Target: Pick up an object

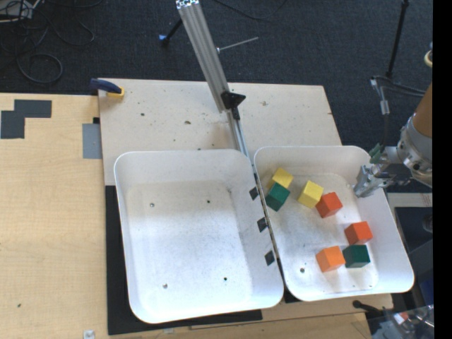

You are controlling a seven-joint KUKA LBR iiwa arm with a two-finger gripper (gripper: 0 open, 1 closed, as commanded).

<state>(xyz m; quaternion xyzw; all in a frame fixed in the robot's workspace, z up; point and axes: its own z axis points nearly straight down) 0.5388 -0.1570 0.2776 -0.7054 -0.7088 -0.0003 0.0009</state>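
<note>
White bins (185, 162) are seen with no readable writing, and the gripper (366, 183) is hung over the right bin's (332, 154) far right edge, its state untold.

Two white bins (191, 164), seven coloured blocks (329, 205) in right one (gripper (367, 182) near its rim)

No text, label, brand, number or sign can be read anywhere here: not on the coloured blocks, the white bins, the bench or the arm.
</note>
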